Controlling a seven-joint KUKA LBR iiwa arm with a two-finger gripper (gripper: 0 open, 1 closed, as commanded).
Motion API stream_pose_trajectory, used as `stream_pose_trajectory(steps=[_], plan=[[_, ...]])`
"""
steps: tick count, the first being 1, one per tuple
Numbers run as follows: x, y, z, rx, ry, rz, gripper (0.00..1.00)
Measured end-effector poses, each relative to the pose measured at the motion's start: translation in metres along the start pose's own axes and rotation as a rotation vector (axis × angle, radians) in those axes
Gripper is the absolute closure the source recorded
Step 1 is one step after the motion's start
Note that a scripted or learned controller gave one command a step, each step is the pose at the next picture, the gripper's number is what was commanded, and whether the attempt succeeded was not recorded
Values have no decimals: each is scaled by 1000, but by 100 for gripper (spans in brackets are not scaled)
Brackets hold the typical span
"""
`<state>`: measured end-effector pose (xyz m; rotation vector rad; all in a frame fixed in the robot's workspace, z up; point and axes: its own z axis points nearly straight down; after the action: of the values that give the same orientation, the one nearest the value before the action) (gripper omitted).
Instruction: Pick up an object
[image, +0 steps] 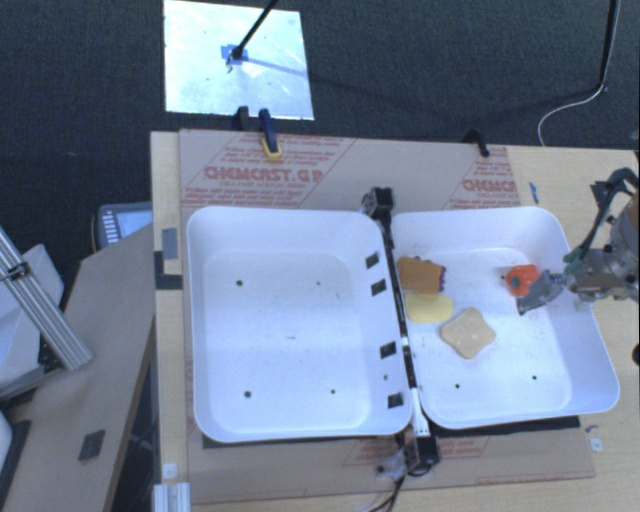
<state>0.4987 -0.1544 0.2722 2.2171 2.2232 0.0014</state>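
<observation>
- The grey two-finger gripper (532, 296) reaches in over the right shallow white plastic bin (560, 395), beside a small orange-red object (519, 278); whether it touches it, and how the hand stands, I cannot tell.
- A brown bread-like slice (421, 274), a pale yellow disc (429, 308) and a tan scalloped biscuit shape (468, 333) lie near the divider.
- The left white bin (290, 330) sits alongside.

You see two smooth, glossy white plastic bins (290, 330) on matt brown cardboard (270, 172), a pale wooden bench (165, 180), and a shiny metal sheet (238, 60) on dark rough carpet (80, 100).
</observation>
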Motion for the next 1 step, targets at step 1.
stream_pose_trajectory(steps=[1], plan=[[0, 1, -11, -3, -1, -3, 100]])
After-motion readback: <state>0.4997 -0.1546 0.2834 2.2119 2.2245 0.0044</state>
